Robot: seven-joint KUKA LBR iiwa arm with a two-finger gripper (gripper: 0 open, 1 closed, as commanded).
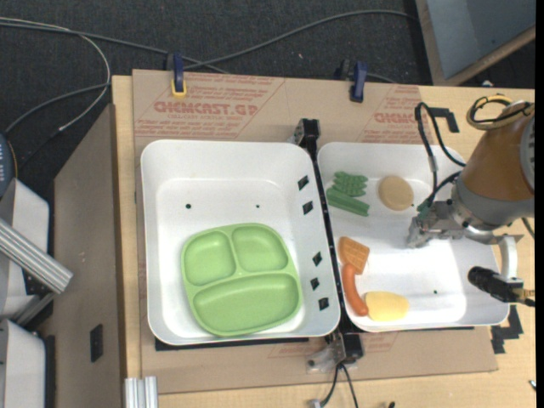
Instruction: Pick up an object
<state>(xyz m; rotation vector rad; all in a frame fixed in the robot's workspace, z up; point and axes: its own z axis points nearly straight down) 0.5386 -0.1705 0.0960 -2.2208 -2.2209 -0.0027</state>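
A: What sits at far left?

B: A cardboard-covered surface (pixel 255 100), held by two clamps on its far edge, carries two white bins side by side. The left bin (pixel 161 228) holds a green divided plate (pixel 242 277), lying flat toward the near side.

A: And the right bin?

B: The right bin (pixel 442 300) holds the small items. Along its left side, from far to near: green beans (pixel 348 192), an orange wedge (pixel 355 253), a red-orange carrot-like stick (pixel 353 289) and a yellow piece (pixel 387 306) touching the stick's near end. A tan round piece (pixel 395 193) lies just right of the beans, near the far wall.

A: Where is the arm?

B: It reaches in from the right, its orange band (pixel 501 172) over the right bin's far right corner. The hand (pixel 425 228) is down inside that bin, near and slightly right of the tan piece, apart from the wedge.

A: Is the hand gripping anything?

B: Cannot tell whether it is open or closed; nothing shows plainly between its tips.
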